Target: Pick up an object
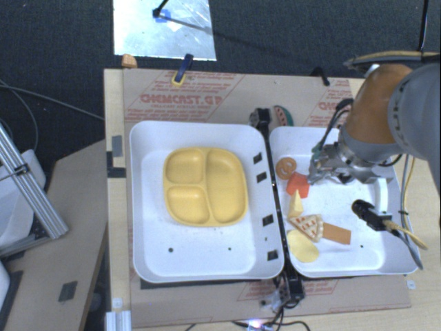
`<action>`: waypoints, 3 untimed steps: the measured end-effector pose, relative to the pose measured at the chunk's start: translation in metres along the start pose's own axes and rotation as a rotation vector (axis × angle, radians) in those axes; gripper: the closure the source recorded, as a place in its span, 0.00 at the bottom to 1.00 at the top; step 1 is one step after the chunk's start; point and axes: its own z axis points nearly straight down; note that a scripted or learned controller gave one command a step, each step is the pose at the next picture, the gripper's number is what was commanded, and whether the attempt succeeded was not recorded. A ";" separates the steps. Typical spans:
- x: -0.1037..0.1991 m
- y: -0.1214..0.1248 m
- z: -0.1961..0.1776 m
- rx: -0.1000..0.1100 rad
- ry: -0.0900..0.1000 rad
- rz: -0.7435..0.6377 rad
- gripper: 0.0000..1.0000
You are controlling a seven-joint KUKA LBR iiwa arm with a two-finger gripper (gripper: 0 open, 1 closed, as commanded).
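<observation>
The yellow disc (303, 247) lies well below the gripper (318, 171) — whose grip I cannot tell; the red piece (298, 185) sits just beside it — descend squarely there.

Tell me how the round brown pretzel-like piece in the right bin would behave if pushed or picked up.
The pretzel piece looks like moulded plastic toy food, so probably stiff and light. It lies flat, so a push would likely slide it over the smooth right bin rather than roll it. Its low profile may make it hard to grip; the red piece sits close beside it.
</observation>
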 end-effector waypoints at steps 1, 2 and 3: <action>0.000 0.000 0.000 0.000 0.000 0.000 0.00; 0.009 0.018 0.047 0.002 0.000 -0.002 0.00; 0.008 0.019 0.034 -0.002 0.000 0.000 1.00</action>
